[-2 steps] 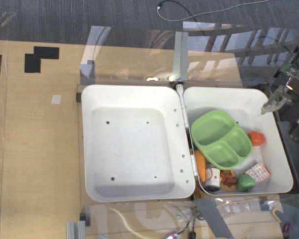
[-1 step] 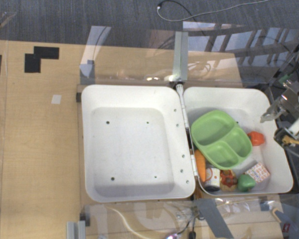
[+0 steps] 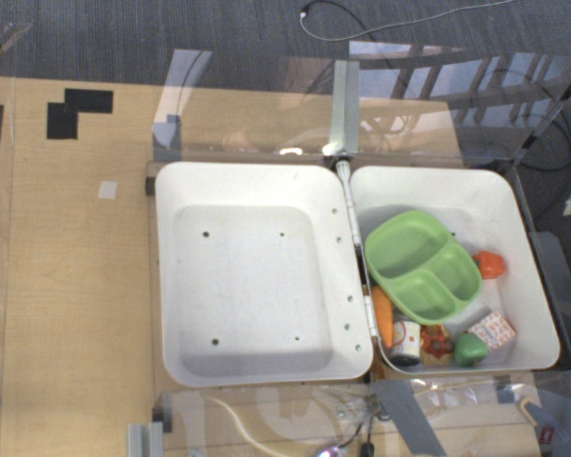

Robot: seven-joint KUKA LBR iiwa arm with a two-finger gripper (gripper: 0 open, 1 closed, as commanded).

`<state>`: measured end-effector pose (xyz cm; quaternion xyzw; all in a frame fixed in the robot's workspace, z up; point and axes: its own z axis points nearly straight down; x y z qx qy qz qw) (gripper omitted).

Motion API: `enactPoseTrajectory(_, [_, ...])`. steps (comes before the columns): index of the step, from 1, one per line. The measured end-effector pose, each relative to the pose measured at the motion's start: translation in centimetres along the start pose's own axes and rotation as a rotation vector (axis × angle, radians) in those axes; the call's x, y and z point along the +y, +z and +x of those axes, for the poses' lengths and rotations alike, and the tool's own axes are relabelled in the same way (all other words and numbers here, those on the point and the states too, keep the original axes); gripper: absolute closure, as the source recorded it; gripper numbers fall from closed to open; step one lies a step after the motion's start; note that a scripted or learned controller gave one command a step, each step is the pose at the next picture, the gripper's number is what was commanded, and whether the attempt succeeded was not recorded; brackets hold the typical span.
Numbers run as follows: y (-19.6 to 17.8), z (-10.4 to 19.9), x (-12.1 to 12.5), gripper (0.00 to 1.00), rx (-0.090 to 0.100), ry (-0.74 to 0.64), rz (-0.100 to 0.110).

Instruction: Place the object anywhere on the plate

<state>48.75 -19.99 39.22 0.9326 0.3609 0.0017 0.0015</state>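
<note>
Clutter gathers along the near edge of the right-hand shallow white bin (image 3: 514, 208), and that seems to be why the green divided plastic plate (image 3: 423, 267) lies as it does. It is turned at an angle, its near rim close against the small things below it. Its compartments look bare, so I judge that the placing is not yet done.

Which piece is meant for the plate cannot be told. The likely ones all lie in this same bin. A round orange-red toy fruit (image 3: 491, 265) is just beside the plate's right rim. A long orange toy carrot (image 3: 384, 318) lies along the bin's left wall. A small white-topped jar (image 3: 406, 343) and a dark red lumpy piece (image 3: 439, 345) touch one another. Near them sit a rounded green toy (image 3: 470, 349) and a small patterned white box (image 3: 494, 328). They are crowded, so picking one out cleanly could be awkward.

How the gripper stands, spread or pressed together, cannot be told.

Beside it, the left-hand shallow white bin (image 3: 247, 188) has a few small dark holes in its floor. Both bins rest on a pale tan wooden bench (image 3: 67, 284) marked with black stepped shapes (image 3: 76, 112). A grey metal post (image 3: 343, 103) rises behind the seam between them. Beyond lies grey carpet, with a loose black cable (image 3: 362, 29) looping across it.
</note>
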Motion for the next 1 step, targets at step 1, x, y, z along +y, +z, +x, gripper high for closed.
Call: enactPoseTrajectory(1, [10.16,1.9,-0.72,0.0,-0.001,-0.085,0.003])
